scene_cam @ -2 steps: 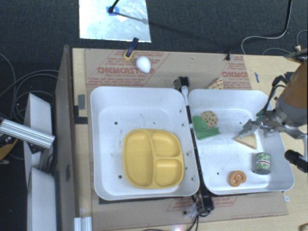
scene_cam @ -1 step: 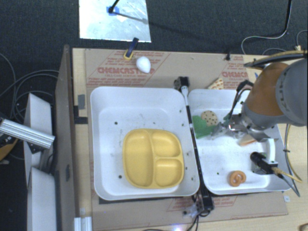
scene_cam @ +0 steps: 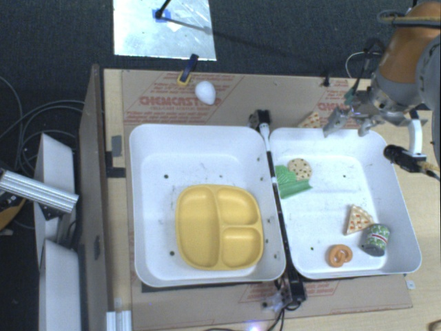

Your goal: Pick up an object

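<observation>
My claw [scene_cam: 350,121] hangs spread and empty over the right bin's [scene_cam: 403,205] far rim, so I'd swing inward and drop straight onto the cookie [scene_cam: 299,167] (near the green piece [scene_cam: 290,183], well apart from the pizza slice [scene_cam: 357,220]), straddling it before closing.

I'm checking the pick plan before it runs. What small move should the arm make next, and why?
Probably bring the gripper forward and down toward the cookie, the nearest item. The gripper hangs over the right bin's far rim, holding nothing, well above the objects.
</observation>
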Motion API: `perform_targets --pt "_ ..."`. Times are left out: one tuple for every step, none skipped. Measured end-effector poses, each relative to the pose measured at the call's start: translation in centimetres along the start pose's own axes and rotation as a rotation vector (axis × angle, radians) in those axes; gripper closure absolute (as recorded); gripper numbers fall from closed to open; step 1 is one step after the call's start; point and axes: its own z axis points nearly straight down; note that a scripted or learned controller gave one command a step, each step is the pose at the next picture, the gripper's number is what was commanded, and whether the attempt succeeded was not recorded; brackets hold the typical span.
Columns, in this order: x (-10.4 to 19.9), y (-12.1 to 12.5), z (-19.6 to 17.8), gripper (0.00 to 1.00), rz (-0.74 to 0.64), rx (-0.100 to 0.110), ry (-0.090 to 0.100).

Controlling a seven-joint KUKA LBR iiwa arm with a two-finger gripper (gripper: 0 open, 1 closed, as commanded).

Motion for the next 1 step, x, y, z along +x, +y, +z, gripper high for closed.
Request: perform_targets --pt "0.35 -3.03 1.13 0.00 0.007 0.020 0.005"
